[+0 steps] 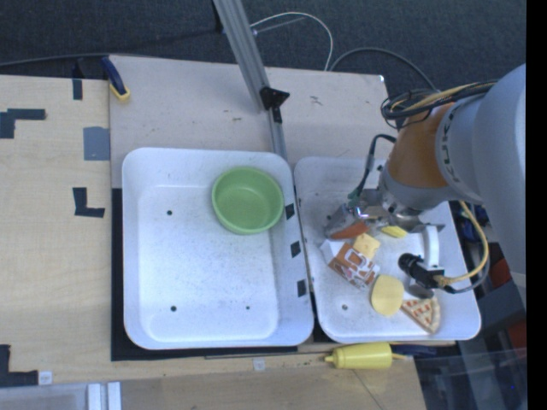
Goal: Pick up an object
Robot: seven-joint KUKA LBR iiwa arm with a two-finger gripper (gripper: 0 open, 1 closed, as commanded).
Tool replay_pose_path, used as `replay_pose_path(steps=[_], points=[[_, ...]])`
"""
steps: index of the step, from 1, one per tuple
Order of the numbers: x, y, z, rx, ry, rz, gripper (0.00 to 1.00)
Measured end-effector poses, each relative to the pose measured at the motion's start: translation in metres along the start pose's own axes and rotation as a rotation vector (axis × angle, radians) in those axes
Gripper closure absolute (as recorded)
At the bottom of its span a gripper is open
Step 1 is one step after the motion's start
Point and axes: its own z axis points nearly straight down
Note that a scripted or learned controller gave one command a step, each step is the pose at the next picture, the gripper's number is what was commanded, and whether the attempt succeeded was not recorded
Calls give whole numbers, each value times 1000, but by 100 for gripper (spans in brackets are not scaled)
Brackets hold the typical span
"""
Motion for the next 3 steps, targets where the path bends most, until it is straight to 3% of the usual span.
replay_pose_path(steps=[1,3], points=[[1,0,-11,1,2,-2,100],[9,-1,-93,3,2,1,100]])
